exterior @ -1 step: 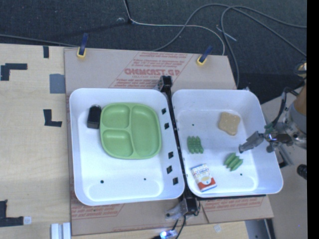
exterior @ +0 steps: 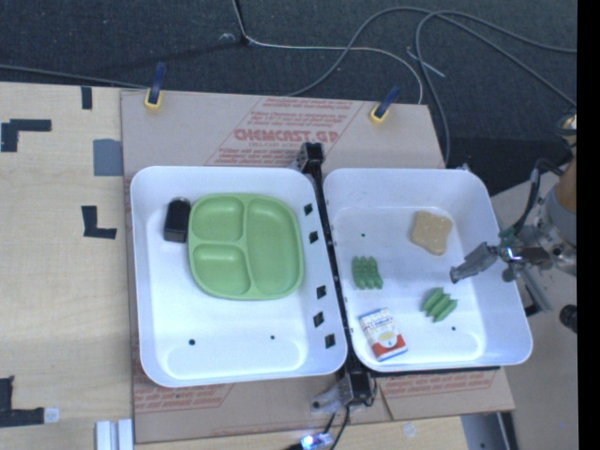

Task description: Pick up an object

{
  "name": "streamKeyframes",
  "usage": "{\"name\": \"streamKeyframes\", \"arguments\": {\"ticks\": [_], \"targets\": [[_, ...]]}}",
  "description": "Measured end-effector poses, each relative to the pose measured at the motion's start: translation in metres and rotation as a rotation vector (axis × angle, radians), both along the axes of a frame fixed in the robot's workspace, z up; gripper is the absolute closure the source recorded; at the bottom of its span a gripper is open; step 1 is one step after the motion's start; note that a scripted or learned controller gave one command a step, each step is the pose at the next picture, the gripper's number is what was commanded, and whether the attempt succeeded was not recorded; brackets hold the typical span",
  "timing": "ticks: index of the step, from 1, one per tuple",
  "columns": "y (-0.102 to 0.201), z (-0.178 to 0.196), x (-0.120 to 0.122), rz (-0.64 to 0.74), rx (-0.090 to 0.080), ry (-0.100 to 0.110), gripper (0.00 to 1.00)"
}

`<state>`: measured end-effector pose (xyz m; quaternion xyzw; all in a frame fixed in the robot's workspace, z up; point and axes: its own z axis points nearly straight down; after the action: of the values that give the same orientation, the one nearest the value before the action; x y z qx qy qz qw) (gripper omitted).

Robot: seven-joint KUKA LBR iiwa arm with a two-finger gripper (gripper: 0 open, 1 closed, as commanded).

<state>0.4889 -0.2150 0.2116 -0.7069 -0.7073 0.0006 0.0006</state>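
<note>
The right bin [exterior: 469, 187] holds a tan bread-like piece [exterior: 430, 232] at its back right, a green ridged piece [exterior: 367, 272] near its left wall, a second green piece [exterior: 438, 304] toward the front right, and a small red and white carton [exterior: 382, 335] at the front. My gripper [exterior: 466, 271] comes in over the right rim of this bin. It sits right of and slightly behind the second green piece and in front of the tan piece. It appears to hold nothing.
In the left bin [exterior: 150, 279] lies a green divided plate [exterior: 247, 247] with a small black block [exterior: 176, 219] beside its left edge. A black divider [exterior: 322, 251] runs between the bins. Cables cross the dark floor behind the bench.
</note>
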Motion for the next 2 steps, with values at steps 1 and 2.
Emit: {"name": "streamKeyframes", "arguments": {"ticks": [1, 2], "targets": [[0.008, -0.062, 0.001, 0.001, 0.002, 0.006, 0.00], [0.005, -0.125, 0.002, 0.001, -0.001, 0.000, 0.00]]}}
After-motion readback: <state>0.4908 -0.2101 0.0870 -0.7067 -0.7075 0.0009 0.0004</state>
